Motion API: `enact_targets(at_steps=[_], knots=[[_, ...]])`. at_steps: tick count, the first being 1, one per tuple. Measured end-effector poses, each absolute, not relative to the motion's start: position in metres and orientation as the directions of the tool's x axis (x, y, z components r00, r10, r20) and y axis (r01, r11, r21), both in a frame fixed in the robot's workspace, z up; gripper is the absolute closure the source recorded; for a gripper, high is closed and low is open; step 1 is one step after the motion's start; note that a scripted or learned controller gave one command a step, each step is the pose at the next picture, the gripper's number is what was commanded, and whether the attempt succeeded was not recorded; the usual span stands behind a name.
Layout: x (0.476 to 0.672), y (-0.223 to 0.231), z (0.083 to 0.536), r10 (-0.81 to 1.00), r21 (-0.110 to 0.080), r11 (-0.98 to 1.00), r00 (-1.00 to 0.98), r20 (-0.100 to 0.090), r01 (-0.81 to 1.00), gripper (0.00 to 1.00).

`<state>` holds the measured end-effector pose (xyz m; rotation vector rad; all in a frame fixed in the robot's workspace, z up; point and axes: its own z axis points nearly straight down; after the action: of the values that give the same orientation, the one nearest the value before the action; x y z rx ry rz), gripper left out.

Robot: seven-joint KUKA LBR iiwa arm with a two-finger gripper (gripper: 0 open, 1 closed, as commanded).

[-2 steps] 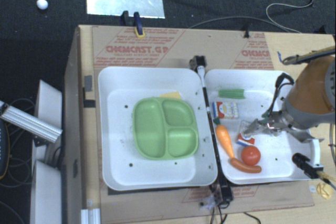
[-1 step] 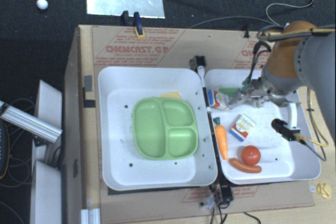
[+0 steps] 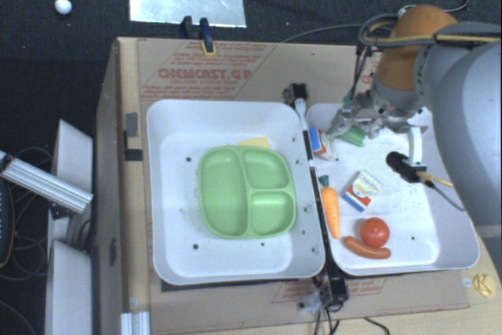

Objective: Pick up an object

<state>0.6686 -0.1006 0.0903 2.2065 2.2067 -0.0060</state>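
My gripper (image 3: 362,125) hangs low over the far end of the right bin (image 3: 447,243), its fingers spread open. A small green object (image 3: 354,136) lies on the bin floor just under the left finger; whether they touch is unclear. Nothing is held. Also in this bin are a blue, white and red carton (image 3: 317,143), an orange carrot (image 3: 331,213), a small white and yellow box (image 3: 362,190), a red tomato (image 3: 375,231) and a brown sausage (image 3: 366,249).
The left bin (image 3: 169,169) holds a green divided plate (image 3: 247,192) with a yellow piece (image 3: 256,143) behind it. A raised divider (image 3: 312,184) separates the bins. The grey arm (image 3: 463,106) covers the right bin's far right corner.
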Motion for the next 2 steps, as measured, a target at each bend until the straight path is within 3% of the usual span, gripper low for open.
enact_targets(at_steps=[1,2], knots=[[0.6689,-0.0969,0.1001,1.000,0.010,0.004,-0.004,-0.009,1.000,1.00],[0.6688,-0.0968,0.1000,1.000,0.010,0.005,-0.005,-0.009,1.000,0.00]])
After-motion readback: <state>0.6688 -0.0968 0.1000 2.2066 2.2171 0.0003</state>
